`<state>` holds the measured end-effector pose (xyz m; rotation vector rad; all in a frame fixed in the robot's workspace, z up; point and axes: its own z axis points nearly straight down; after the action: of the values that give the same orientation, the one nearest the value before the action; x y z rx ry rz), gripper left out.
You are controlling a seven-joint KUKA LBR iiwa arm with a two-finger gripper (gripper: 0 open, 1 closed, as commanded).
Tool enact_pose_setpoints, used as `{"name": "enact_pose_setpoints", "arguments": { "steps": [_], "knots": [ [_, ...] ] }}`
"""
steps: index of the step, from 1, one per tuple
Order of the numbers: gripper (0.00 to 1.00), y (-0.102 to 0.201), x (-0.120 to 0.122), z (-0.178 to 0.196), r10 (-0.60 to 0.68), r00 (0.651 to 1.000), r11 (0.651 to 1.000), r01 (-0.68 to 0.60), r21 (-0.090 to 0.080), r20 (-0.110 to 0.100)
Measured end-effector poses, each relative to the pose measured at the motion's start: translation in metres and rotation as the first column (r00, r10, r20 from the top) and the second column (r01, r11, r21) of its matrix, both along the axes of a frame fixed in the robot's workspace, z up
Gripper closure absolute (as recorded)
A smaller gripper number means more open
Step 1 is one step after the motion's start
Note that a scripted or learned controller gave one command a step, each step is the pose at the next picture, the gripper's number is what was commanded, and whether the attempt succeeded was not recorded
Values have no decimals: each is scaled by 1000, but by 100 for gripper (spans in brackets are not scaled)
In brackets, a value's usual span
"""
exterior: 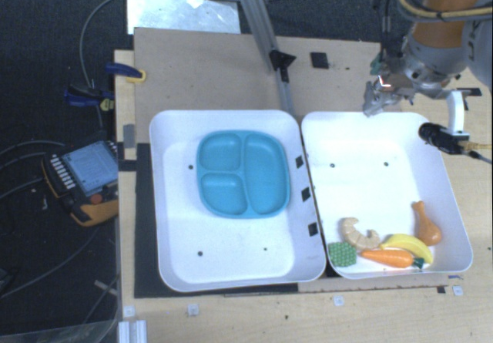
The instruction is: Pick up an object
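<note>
A carrot, banana, green piece and drumstick are grouped at the near edge of the right bin. A blue plate is seated in the left bin. The pincer is positioned over the right bin's far rim, well apart from the items; its opening cannot be told.

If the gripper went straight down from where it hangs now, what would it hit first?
The gripper hangs at the far rim of the right bin. Going straight down, it would probably meet that rim or the bare floor beside it; depth is unclear. The toy food lies at the near end.
</note>
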<state>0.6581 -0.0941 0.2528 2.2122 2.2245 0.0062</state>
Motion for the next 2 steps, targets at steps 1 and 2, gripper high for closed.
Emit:
{"name": "enact_pose_setpoints", "arguments": {
  "steps": [1,2],
  "knots": [
    [100,47,-18,7,3,1000,1000,-3,1,-4],
    [100,94,-39,11,3,1000,1000,-3,2,-6]
  ]
}}
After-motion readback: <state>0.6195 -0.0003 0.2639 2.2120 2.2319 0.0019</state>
